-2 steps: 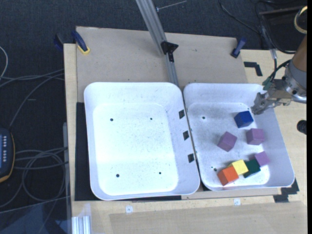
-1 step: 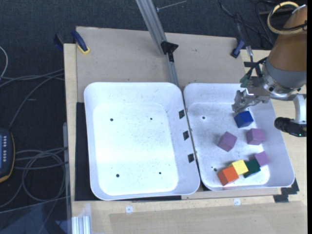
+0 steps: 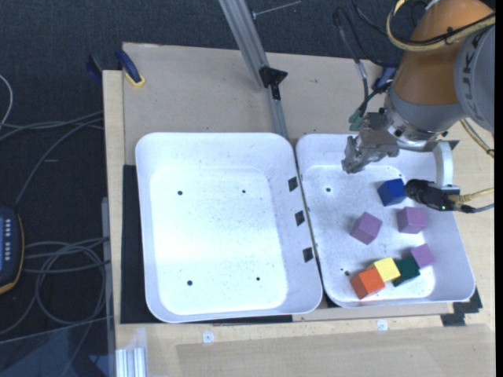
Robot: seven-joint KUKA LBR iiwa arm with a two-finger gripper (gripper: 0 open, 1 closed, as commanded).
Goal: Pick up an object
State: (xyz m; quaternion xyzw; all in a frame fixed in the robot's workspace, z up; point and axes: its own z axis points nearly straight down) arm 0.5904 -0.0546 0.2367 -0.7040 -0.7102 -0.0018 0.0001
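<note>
My gripper (image 3: 351, 163) hangs over the back of the right bin (image 3: 330, 210), near its far left corner, with nothing visible between its fingers. A blue cube (image 3: 391, 192) lies just right of it and a little nearer. Three purple blocks lie further forward: one in the middle (image 3: 366, 228), one to its right (image 3: 411, 219), a smaller one (image 3: 422, 254) nearer the front. At the front edge an orange block (image 3: 365, 282), a yellow block (image 3: 386, 270) and a green block (image 3: 406, 268) stand in a row.
The left bin (image 3: 212, 226) lies beside the right one, joined by black clips (image 3: 299, 217). A metal pole (image 3: 251, 42) slants across the back of the bench. Cables run at the right of the bin, and a black connector (image 3: 428, 194) hangs there.
</note>
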